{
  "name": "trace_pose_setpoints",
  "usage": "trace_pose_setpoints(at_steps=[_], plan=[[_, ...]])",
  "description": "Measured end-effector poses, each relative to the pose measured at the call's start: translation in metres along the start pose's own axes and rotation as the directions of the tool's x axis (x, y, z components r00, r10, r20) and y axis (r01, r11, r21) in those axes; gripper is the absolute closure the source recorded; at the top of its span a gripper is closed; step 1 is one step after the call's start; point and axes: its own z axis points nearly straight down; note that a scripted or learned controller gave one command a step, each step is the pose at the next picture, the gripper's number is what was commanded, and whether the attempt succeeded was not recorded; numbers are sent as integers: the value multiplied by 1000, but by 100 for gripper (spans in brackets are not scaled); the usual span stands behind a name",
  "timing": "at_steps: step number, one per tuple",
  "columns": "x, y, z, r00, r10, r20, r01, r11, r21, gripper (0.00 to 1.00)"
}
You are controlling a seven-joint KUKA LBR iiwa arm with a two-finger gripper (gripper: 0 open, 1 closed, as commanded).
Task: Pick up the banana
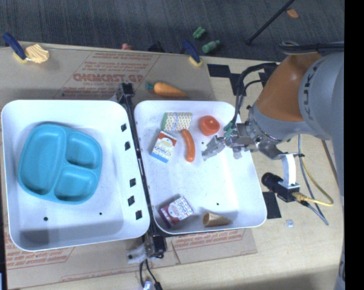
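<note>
My gripper (223,148) hangs over the right part of the right bin (242,189), its fingers apart with nothing between them. Just left of it lie an orange-red sausage (188,145) and a red tomato (209,124). Further left are a small blue-and-white carton (164,146) and a green-and-yellow packet (177,121). Near the bin's front edge sit a dark red tub (176,211) and a tan cone (216,219). None of the items in this bin has a banana's shape.
The left bin (25,222) holds a blue divided tray (61,162). A carrot (166,90) lies on the cardboard behind the right bin. A pale yellow lump (37,54) sits by a blue clamp at the far left corner. Cables trail at the right.
</note>
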Motion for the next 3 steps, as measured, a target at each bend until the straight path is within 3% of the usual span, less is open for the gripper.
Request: trace_pose_setpoints(at_steps=[1,2,3], plan=[[156,-57,3,1000,14,-1,-14,1000,2,0],[241,-64,3,999,-32,1,32,999,1,0],[284,-64,104,903,-430,0,430,903,2,0]])
